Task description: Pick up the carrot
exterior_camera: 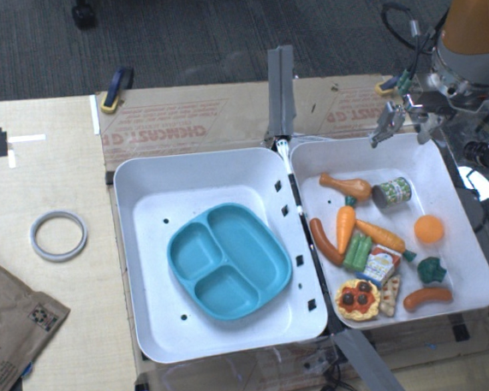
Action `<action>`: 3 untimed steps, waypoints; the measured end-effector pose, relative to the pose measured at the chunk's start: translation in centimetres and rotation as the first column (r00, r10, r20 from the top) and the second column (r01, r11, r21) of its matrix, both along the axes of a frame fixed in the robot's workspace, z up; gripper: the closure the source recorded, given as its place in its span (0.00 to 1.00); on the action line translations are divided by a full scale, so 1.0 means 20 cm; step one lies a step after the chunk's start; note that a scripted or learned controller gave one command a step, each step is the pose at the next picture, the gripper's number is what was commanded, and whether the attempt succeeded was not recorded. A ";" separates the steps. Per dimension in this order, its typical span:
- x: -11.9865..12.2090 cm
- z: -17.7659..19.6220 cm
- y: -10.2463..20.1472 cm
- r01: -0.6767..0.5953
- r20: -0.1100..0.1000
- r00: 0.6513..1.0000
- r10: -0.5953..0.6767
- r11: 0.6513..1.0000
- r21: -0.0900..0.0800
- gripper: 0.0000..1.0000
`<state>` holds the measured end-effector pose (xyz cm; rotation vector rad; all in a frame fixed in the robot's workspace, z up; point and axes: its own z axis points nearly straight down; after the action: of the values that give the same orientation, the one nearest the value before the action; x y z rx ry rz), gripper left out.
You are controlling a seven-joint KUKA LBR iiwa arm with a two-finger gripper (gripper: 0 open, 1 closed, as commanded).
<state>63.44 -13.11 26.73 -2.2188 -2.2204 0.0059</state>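
Two carrots lie in the right bin (457, 213). One is a short orange carrot (345, 226) standing nearly upright in the picture. The other is a longer orange carrot (381, 235) lying slantwise beside it, with a green tip to its lower right. A green vegetable piece (357, 251) sits where their lower ends meet. My gripper (403, 128) hangs above the bin's far right corner, well away from both carrots. It is open, with nothing between its fingers (384, 130).
Around the carrots lie a drumstick (347, 186), a can (392, 191), an orange (428, 229), a red sausage (324, 241), a small carton (378, 265), a pizza (358, 300), broccoli (431, 269) and a hot dog (426, 298). The left bin (146, 243) holds a blue divided plate (228, 261).
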 end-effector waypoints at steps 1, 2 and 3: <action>0.04 -0.75 0.06 0.140 0.000 0.990 -0.140 0.990 0.000 0.00; -0.15 -0.89 0.12 0.026 0.000 1.000 -0.026 1.000 0.001 0.00; -0.15 -0.85 0.11 0.030 -0.001 1.000 -0.030 1.000 0.001 1.00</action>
<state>60.39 -10.85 9.81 -2.2515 -2.1858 0.0059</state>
